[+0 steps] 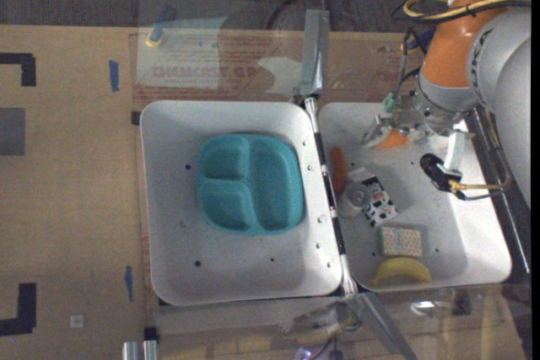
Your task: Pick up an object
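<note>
Two shallow white bins sit side by side on the bench, their inner walls touching along the centre.

Left bin (160,181): one teal divided plate (251,183) with three compartments, lying flat near the middle.

Right bin (477,236): six loose items.
- orange object (394,142), small and rounded, in the far part of the bin. Directly under the gripper (390,127), partly hidden by it.
- slim orange-red stick (336,169), carrot-like, lying along the bin's left wall.
- grey round piece (354,197), just beside the stick.
- black-and-white patterned box (379,202), touching the grey piece on its right side.
- tan spotted block (399,242), sponge-like, nearer the front.
- banana (402,271), at the front wall, just beside the tan block.

Arm (506,72): reaches in from the right, with the orange band (451,46) above the bin's far right corner. The gripper is low over the orange object. Whether it is open or closed cannot be told, and no grasp on the orange object can be confirmed.

Obstruction: the orange object lies apart from the other items. The box and grey piece are the closest, toward the front. The stick is off to the left and the bin's far wall is near.
</note>
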`<state>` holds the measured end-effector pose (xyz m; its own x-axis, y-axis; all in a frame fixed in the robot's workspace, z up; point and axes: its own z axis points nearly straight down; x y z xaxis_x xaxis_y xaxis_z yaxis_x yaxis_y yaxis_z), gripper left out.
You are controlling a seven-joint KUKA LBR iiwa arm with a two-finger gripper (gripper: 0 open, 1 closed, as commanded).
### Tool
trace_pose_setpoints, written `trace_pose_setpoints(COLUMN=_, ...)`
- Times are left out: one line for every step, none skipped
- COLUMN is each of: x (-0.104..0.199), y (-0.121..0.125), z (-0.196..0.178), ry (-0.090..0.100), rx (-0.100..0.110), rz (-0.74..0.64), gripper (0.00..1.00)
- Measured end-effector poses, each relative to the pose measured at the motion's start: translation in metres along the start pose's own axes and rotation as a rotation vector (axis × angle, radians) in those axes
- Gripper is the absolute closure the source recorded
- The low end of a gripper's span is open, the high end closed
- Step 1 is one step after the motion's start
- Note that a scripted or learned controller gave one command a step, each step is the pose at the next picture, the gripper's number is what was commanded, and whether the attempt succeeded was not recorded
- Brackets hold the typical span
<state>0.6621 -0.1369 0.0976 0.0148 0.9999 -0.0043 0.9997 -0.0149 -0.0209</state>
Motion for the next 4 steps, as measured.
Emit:
trace_pose_setpoints(x=-0.0215, y=0.003, z=0.0124, ry=0.01, rx=-0.005, rz=-0.024, gripper=0.0)
trace_pose_setpoints(x=-0.0203, y=0.0018, z=0.0039, ry=0.012, rx=0.002, rz=-0.024, gripper=1.0)
trace_pose_setpoints(x=-0.0174, y=-0.0006, z=0.012, ry=-0.002, rx=0.003, rz=-0.196, gripper=1.0)
trace_pose_setpoints(x=-0.013, y=-0.0004, z=0.0125, ry=0.008, rx=0.003, rz=-0.197, gripper=0.0)
